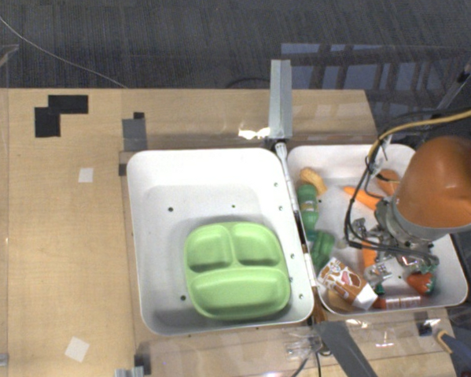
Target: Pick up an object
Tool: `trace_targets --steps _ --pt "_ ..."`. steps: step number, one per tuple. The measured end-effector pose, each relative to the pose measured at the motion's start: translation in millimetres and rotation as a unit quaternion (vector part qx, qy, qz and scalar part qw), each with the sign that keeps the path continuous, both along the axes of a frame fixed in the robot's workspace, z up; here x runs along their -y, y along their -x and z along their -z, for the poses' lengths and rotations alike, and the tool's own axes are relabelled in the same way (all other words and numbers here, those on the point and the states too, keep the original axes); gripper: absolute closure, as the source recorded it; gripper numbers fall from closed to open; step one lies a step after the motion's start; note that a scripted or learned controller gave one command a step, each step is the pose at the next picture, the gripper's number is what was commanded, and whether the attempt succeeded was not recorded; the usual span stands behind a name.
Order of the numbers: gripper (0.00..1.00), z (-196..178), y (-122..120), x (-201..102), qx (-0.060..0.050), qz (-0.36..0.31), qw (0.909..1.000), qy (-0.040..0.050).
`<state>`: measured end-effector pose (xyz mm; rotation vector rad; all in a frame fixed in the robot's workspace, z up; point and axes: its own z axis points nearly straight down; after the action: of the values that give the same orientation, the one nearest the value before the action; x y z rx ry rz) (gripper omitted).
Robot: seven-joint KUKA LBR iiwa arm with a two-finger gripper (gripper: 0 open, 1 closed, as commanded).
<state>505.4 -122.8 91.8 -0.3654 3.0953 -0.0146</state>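
Camera view: pincer [387,264] apparently amid right bin [458,286] clutter, fingertips obscured.

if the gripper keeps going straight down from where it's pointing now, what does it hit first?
Most likely the clutter in the right bin: the gripper points down over small items near the front, closest to a white-and-red packet and a red item beside it. Depth is unclear from this slanted view, so which is touched first is uncertain.

A robot lab: a wooden bench [58,256] with two white bins [155,227], metal brackets [280,99], cables and grey carpet [172,29].
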Motion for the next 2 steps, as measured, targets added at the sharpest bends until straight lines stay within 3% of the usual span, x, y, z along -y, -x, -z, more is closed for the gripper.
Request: trace_targets --steps 1,2 --pt "0.00 2 -85 1 -0.004 0.040 0.9992 -0.0034" --pt "0.00 1 -20 6 -0.004 0.080 0.9967 -0.0040"
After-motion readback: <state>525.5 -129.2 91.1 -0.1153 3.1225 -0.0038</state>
